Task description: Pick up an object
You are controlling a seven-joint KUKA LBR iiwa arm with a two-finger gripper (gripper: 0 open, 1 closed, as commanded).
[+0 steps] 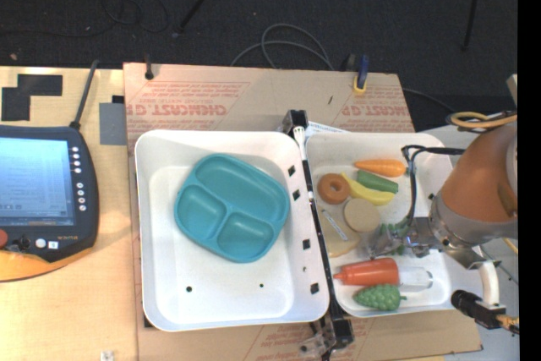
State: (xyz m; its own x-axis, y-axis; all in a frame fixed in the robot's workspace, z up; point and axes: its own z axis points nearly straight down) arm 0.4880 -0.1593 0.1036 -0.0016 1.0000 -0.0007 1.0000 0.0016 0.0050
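Low over the right bin (439,150), at about three o'clock from its middle: the gripper (387,239), finger state impossible to tell (dark parts blur together). Just below at six o'clock, a red bottle-like toy (366,272) and green bumpy toy (378,297); up at twelve, carrot (380,167), banana (372,191), donut (334,188). Off at nine o'clock, in the left bin (161,249), a teal divided plate (232,206).

From my station I saw the arm (483,182) reaching in from the right, its orange band broad and rounded above the grey wrist (461,228). The wrist angled down and to the left. The gripper (390,243) sat low at the end of it, a dark cluster of metal; I couldn't make out how it was set.
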